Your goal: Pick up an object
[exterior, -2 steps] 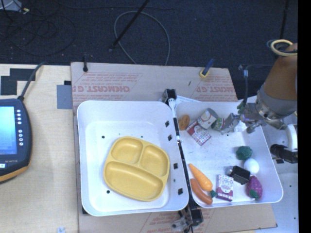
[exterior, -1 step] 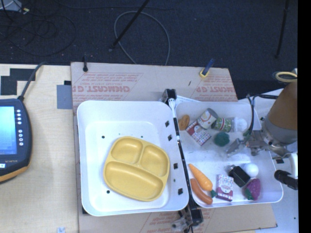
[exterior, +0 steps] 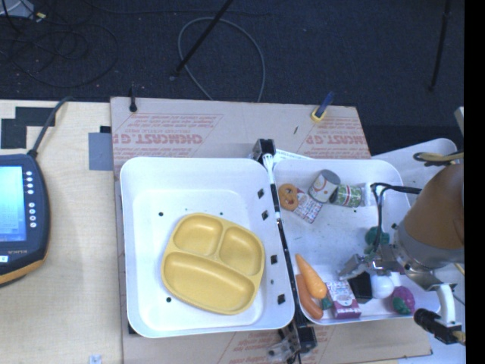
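My gripper (exterior: 369,266) is low in the right bin (exterior: 333,230), near its front right part, with the grey arm and orange band (exterior: 439,207) coming in from the right. Just under and beside it lie a black block (exterior: 359,287), a white piece (exterior: 382,285) and a purple toy (exterior: 402,300). A green piece (exterior: 373,238) sits against the wrist. An orange carrot (exterior: 310,277) and a pink box (exterior: 345,300) lie at the bin's front left. Farther back are a round orange face toy (exterior: 287,196), a small tin (exterior: 326,186), a green-labelled can (exterior: 348,196) and a patterned card (exterior: 308,209).
The left bin (exterior: 144,203) holds a yellow divided plate (exterior: 214,262). A black clip strip (exterior: 271,226) runs along the wall between the bins. A pendant with a screen (exterior: 15,214) lies on the bench at the far left. Cardboard (exterior: 197,131) lies under both bins.
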Tool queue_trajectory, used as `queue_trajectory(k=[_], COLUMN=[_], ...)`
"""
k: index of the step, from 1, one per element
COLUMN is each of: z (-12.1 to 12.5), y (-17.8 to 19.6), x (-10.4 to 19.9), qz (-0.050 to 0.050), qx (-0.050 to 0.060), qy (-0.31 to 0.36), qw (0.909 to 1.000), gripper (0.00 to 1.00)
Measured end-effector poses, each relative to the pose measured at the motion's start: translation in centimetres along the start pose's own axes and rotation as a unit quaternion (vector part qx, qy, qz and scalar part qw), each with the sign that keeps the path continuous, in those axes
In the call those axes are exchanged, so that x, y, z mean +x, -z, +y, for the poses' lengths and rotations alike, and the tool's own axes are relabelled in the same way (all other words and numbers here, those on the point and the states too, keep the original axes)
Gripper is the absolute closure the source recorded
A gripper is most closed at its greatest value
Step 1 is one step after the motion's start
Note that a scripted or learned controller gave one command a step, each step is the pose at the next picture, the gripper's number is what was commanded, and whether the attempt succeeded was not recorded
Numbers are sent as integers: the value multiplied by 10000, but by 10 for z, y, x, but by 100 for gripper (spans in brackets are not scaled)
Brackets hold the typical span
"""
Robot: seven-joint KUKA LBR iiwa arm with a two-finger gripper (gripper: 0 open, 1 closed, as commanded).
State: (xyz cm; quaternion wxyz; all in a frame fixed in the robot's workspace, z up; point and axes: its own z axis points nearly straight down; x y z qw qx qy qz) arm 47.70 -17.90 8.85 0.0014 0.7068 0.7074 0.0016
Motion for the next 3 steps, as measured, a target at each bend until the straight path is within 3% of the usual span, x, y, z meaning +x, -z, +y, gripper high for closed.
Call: queue_trajectory(k=[1, 2, 3], z=[1, 31, 103], y=[10, 102, 60], x=[0, -21, 62], qz=[42, -16, 20], qx=[26, -4, 33], qy=[-19, -2, 42], qw=[10000, 10000, 10000], gripper=[100, 100, 100])
